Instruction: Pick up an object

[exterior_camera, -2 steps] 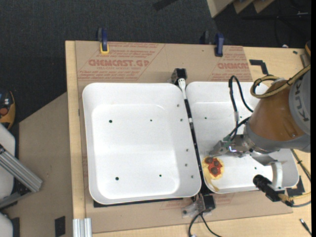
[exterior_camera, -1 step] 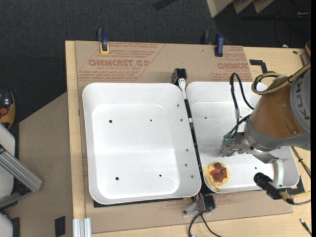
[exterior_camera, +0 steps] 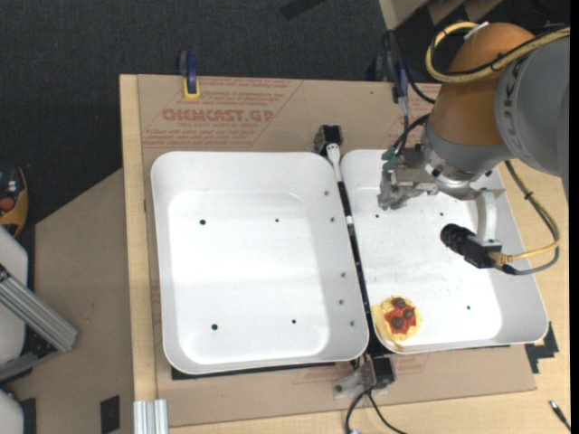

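Writing: "CHEMCAST GP" stood in red capitals on the brown board (exterior_camera: 136,152), behind the left bin. The smaller red lines above and below it were too small to read.
Board: it lay flat on the desk (exterior_camera: 86,242) under both bins. A blue clamp (exterior_camera: 189,69) gripped its back edge near the left corner.
Left bin (exterior_camera: 166,269): white and shallow with rounded corners. Its floor showed a few small dark dots.
Right bin (exterior_camera: 516,319): white, set against the left bin along a black strip (exterior_camera: 348,233) that ran from back to front between them.
Clips: a black clip (exterior_camera: 327,137) sat at the strip's back end and another (exterior_camera: 378,370) at its front end.
Tart (exterior_camera: 399,318): small, round and pale with a red topping. It lay in the right bin's front left corner, just beside the strip-side wall and near the front wall.
Gripper (exterior_camera: 392,195): it hung over the back left part of the right bin, near the strip-side wall and well apart from the tart. Whether it was open or closed could not be told from this slant.
Arm (exterior_camera: 507,89): grey with an orange band, it reached in from the right over the back of the right bin.
Open room: bare white floor lay between the gripper and the tart and across the right bin's middle. The tart had free floor on its back and right sides.
Edges: the right bin's front right corner lay close to the board's front right corner.
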